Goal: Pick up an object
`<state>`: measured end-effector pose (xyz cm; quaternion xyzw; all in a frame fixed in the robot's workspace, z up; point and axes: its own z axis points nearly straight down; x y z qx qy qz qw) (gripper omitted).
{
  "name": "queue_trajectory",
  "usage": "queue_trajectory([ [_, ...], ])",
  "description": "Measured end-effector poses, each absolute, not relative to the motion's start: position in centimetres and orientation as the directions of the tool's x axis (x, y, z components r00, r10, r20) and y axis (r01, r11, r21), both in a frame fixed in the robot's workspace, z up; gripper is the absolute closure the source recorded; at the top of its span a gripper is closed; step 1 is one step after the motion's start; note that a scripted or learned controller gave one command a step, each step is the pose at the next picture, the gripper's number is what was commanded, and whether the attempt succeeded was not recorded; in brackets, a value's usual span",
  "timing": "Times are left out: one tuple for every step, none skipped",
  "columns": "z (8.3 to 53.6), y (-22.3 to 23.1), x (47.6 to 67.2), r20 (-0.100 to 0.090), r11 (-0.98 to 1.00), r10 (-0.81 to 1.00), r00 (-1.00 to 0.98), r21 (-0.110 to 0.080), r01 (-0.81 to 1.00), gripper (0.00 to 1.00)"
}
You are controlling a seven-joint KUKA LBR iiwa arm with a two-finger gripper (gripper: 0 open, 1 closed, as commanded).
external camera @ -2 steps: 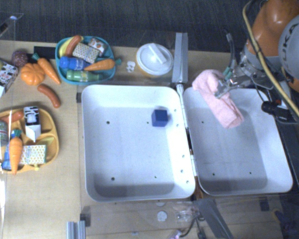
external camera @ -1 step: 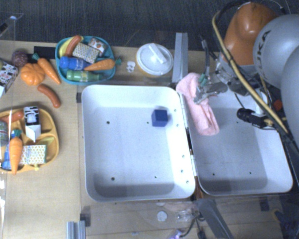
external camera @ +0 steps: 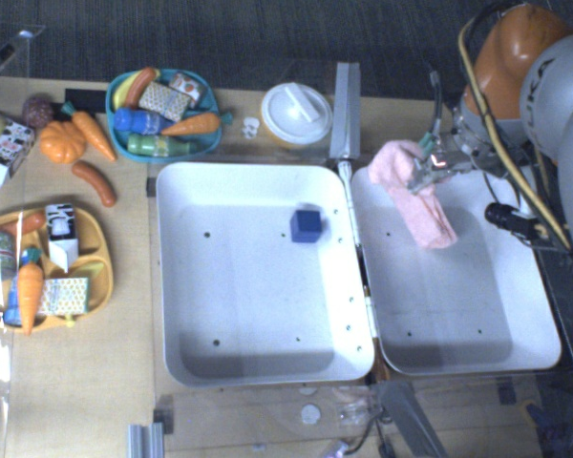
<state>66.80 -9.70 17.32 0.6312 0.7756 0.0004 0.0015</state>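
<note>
The end effector (external camera: 428,173) sat over the far left corner of the right bin (external camera: 477,346), right down on a pink cloth (external camera: 415,203). Was it clamped? Could not tell; the fingers were buried in wrist hardware and cloth folds, so how far they stood open could not be read. The cloth bunched up under the end effector and trailed away from it toward the near side, the loose end lying on the bin floor. Behind the end effector, to the right, the grey arm (external camera: 559,93) came in with its orange band (external camera: 506,51) high up, black and yellow cables looping alongside.

Left of the end effector, across the divider, the left bin (external camera: 258,351) held a small blue cube (external camera: 307,225) near its far right side, well apart from the cloth. Just beyond the bins, up and left of the end effector, a white lidded bowl (external camera: 297,114) stood on the counter (external camera: 124,389). Farther left, a blue bowl (external camera: 162,114) was heaped with toy food, loose toy vegetables beside it, and a yellow tray (external camera: 46,270) carried more at the far left.
</note>
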Motion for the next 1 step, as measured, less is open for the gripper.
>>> queue_trajectory([
  [18.51, -3.94, 64.77, 0.000, 0.060, 0.998, -0.060, 0.003, 0.998, 1.00],
])
